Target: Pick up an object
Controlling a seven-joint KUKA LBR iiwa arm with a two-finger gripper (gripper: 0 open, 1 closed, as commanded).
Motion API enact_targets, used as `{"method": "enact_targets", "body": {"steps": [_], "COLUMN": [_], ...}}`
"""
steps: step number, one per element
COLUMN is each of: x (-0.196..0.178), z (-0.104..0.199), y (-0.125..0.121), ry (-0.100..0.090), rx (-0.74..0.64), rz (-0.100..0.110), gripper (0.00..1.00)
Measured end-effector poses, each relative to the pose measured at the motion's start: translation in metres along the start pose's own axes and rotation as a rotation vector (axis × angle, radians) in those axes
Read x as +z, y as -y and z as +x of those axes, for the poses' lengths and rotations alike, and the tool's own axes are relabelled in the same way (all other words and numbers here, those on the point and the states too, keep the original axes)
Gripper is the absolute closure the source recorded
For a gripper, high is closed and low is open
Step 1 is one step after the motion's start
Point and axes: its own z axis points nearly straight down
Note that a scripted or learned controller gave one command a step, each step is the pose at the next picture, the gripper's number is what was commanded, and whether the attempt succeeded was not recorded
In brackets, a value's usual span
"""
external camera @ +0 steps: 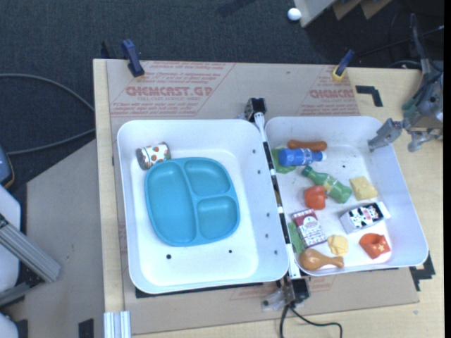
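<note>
- Camera view: the right bin (405, 189) holds a tight scatter of toy food. A blue bottle (294, 158) lies touching an orange hot dog (308, 146), and a green bottle (330, 184) lies against a red tomato (315, 197). A descent here would likely nudge a neighbour or close on two pieces at once.
- The chicken drumstick (321, 260) and red-and-white carton (308, 227) lie hard against the bin's near-left side, where a finger could strike the rim.
- The left bin (134, 259) holds a blue divided plate (192, 201) with a small can (153, 155) beside it.
- The gripper (398, 135) hangs over the right bin's far right corner, its fingers spread and gripping nothing, the wrist reaching in from the right edge.
</note>
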Motion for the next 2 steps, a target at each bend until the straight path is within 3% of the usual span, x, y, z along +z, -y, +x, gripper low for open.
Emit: {"method": "enact_targets", "body": {"steps": [1,2], "x": [0.1,0.15], "z": [0.07,0.112], "y": [0.022,0.035], "ry": [-0.001,-0.001], "rx": [-0.001,0.0], "rz": [0.001,0.001], "gripper": [0.0,0.0]}}
